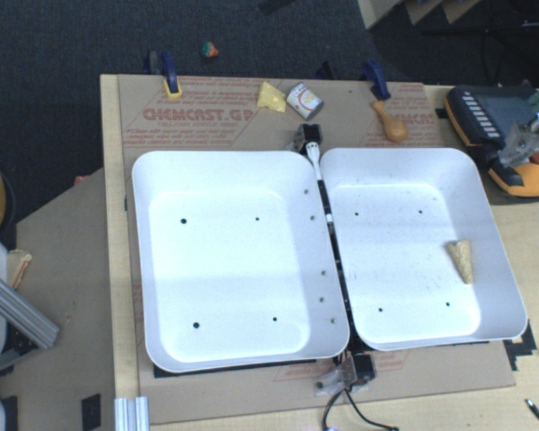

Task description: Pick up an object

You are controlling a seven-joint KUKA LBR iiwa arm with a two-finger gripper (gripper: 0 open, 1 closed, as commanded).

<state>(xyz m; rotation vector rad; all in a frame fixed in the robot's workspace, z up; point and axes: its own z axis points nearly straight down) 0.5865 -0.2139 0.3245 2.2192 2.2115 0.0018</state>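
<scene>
I see the left bin (234,259) wide open from above. In the right bin (413,241) one tan wedge (462,260) sits near the right wall; the rest of that floor is free.

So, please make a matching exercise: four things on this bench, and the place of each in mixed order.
Things:
1. tan wedge
2. yellow piece
3. wooden-handled tool
4. small box

Places:
A. on the board, behind the right bin
B. inside the right bin
C. behind the left bin, left of the box
D. right of the yellow piece

Pairs: 1-B, 2-C, 3-A, 4-D
</scene>
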